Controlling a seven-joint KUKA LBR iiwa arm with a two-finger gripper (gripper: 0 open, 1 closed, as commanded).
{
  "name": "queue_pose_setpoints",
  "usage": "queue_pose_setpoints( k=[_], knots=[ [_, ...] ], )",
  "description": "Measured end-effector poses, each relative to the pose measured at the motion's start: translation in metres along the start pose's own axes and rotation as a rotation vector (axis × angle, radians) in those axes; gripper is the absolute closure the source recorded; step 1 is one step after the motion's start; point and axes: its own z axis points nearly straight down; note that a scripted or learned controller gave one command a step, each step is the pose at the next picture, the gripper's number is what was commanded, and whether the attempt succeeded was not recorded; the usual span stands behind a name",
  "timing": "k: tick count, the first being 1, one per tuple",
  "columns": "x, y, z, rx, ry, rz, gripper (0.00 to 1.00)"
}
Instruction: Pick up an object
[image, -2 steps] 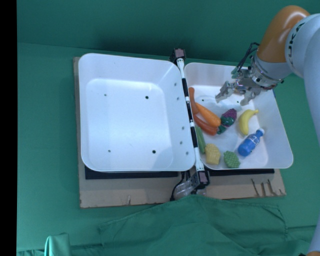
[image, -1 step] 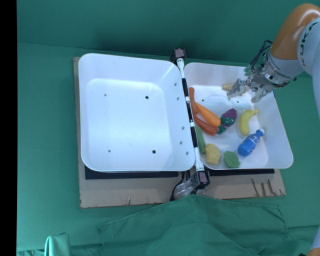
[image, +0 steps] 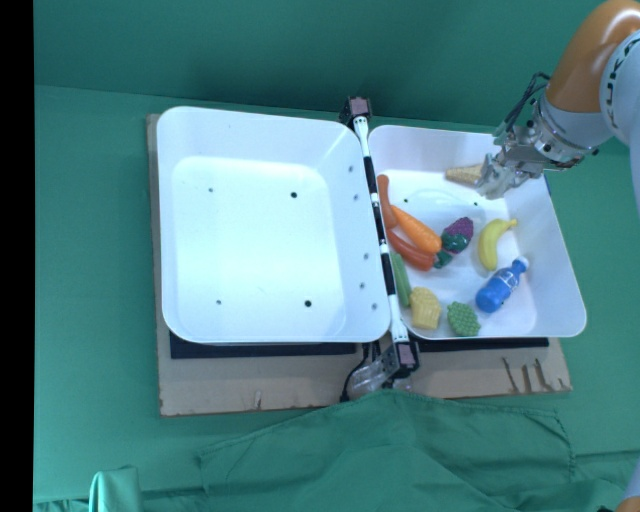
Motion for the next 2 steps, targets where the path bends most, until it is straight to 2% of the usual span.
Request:
queue_pose_setpoints(
  k=[1, 2],
  knots=[
    [0.0009, -0.0377, -0.0366, 0.009, 0.005, -0.002, 1.0],
    [0.0012, -0.0368, -0.0341, 0.01, 0.005, -0.003, 0.0]
  ],
)
